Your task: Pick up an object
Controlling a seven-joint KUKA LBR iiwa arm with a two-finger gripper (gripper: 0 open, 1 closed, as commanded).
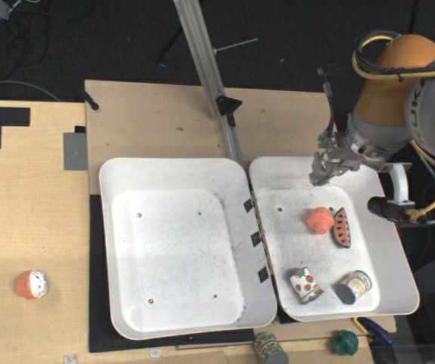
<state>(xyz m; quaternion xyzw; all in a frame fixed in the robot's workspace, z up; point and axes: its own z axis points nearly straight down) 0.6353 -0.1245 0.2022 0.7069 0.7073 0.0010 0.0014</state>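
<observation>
In the right bin (399,279) lie an orange-pink ball (319,220), a watermelon-slice toy (342,228), a white cup with red spots (305,285) and a small tipped can (354,287). My gripper (321,171) hangs over the bin's far edge, up and slightly left of the ball, apart from it. I see nothing between its fingers.
The left bin (173,249) sits beside the right one. A slanted metal rail (206,67) rises behind the bins. An orange-and-white ball (32,284) lies on the wooden bench at far left. A green toy (345,343) and a small jar (267,347) sit below the bins.
</observation>
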